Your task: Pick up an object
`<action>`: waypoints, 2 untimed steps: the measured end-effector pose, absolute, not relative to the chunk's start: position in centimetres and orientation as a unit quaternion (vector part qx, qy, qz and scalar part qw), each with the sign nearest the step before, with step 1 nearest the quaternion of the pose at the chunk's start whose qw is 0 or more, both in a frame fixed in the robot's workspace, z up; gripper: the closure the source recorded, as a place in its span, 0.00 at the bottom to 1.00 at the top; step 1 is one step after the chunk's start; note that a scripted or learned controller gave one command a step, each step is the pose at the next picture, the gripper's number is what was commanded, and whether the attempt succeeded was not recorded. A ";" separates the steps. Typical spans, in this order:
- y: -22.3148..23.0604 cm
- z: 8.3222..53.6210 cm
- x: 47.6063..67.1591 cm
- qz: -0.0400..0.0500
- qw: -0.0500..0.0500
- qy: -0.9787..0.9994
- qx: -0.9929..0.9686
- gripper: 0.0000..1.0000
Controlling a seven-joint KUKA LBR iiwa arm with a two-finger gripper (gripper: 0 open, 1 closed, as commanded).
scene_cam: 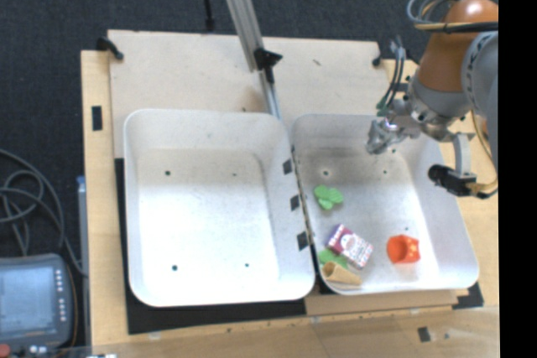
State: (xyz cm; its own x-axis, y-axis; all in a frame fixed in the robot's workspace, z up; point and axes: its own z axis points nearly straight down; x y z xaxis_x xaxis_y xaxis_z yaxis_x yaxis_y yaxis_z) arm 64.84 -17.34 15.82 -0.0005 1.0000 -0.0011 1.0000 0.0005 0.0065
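the arm (pixel 449 54) is reaching in from the right, its orange band sitting above the wrist, and the gripper (pixel 379 137) is hanging over the far end of the right bin (pixel 436 197), close to that bin's back wall. i cannot tell how the tool is set; its tip is too small and blurred against the white floor. nothing is showing between its tips, so i am reading it as carrying nothing.

all the candidates are lying in the right bin, on the near side of the gripper. a green piece (pixel 328 197) is resting closest to it, toward the divider between the bins. a small red-and-white patterned packet (pixel 349 246) is lying nearer the front, tilted. just in front of the packet, a tan cone-shaped item (pixel 341 272) is sitting against the front wall, with another bit of green (pixel 324 258) touching it. an orange-red block (pixel 404 249) is standing apart from the packet, toward the bin's right side.

the left bin (pixel 210 205) is sitting beside the right bin, sharing the divider.

judgement: the pick is not yet done. the objects are clustering toward the front wall, likely because the curved floor is letting them settle there. the orange-red block, standing alone, is looking like the easiest target; the cone, pressed against the wall, is leaving little room for a grasp.
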 end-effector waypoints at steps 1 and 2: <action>-18.2 20.6 64.8 0.002 0.003 0.705 0.709 1.00; -18.3 24.9 64.9 0.002 0.003 0.707 0.707 1.00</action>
